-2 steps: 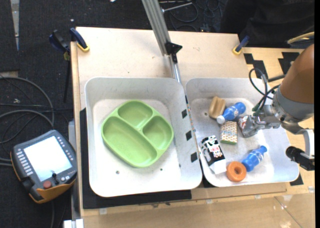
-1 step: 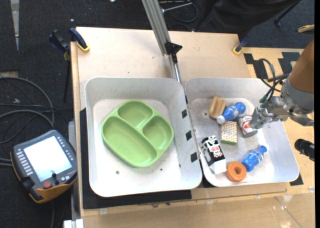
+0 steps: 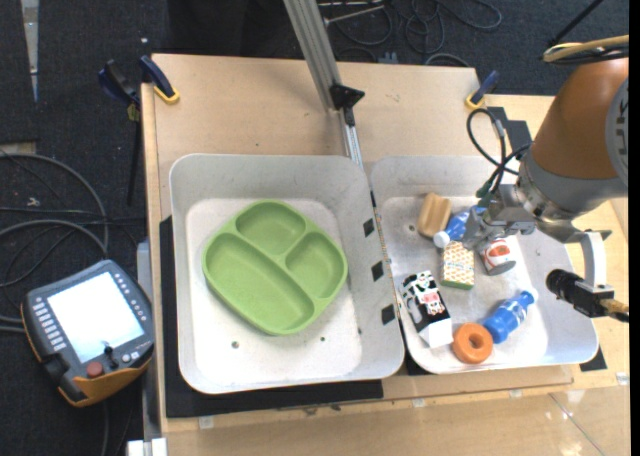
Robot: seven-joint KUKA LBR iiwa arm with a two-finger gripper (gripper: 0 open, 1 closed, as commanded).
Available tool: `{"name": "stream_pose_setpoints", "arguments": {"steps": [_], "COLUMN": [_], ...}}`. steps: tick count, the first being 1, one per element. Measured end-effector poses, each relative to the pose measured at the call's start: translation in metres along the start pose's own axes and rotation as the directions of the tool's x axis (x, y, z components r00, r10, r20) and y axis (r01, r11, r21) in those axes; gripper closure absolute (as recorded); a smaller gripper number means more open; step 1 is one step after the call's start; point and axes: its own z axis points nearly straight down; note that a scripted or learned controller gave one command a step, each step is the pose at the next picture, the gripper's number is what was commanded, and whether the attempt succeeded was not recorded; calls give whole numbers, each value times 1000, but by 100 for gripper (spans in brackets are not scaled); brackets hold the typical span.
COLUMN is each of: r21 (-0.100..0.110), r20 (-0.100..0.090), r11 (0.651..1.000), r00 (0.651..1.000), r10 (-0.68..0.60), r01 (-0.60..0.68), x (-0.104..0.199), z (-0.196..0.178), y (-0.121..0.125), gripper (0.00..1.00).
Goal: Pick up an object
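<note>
Bench bins [image 3: 385,274]: toys crowd claw [image 3: 490,234].

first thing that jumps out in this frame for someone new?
The green plate, divided into three sections, sits alone in the left bin. The right bin holds a cluster of small things: an orange ring, a blue bottle, a cow-print box and a tan block. The grey-and-orange arm reaches in from the right, its hand low over that clutter.
</note>
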Motion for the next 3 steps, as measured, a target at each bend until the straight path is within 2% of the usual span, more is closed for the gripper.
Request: {"name": "stream_pose_setpoints", "arguments": {"steps": [2, 3], "r21": [0, -2], "r20": [-1, -1], "r11": [1000, 1000], "r00": [1000, 1000], "r10": [-1, 1], "r01": [1, -1], "x": [99, 145], "z": [7, -15], "y": [41, 60], "gripper": [100, 100]}}
